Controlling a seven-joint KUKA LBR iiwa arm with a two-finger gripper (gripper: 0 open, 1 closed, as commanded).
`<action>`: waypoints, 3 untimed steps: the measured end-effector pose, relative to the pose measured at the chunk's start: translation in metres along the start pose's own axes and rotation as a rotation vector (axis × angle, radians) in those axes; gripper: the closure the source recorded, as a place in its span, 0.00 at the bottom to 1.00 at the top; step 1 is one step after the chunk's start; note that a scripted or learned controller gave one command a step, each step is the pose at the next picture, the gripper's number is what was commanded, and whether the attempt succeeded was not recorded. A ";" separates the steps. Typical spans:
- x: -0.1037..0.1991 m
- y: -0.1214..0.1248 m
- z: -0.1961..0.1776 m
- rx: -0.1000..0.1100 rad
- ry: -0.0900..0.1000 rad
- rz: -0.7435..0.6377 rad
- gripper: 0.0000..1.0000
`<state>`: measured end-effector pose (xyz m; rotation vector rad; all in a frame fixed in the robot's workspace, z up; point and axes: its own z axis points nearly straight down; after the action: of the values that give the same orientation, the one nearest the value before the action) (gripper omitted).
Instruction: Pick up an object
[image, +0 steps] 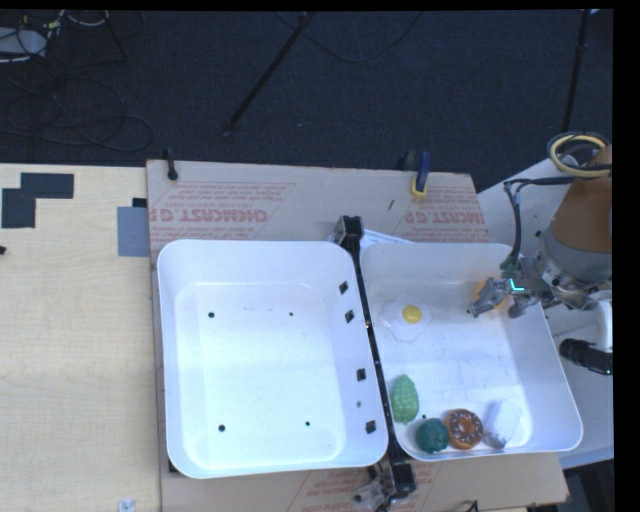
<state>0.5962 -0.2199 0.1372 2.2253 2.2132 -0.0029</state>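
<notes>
The gripper (497, 297) is hovering, jaw state untellable; the fried egg toy (409, 318) is lying just leftward, so descending here risks missing it.

Dark carpeted floor (300, 90) strewn with cables (60, 110) lies behind the pale wooden bench (70, 350).

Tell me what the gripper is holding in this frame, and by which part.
Cannot be told. The gripper sits over the right bin's upper right edge, too small and cluttered to show anything between its fingers.
</notes>
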 end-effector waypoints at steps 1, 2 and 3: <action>-0.002 0.000 -0.010 -0.002 -0.002 0.001 1.00; -0.002 0.000 -0.010 -0.002 -0.002 0.001 0.00; -0.003 0.000 -0.020 -0.005 -0.003 0.001 1.00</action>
<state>0.5961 -0.2230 0.1576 2.2230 2.2077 -0.0012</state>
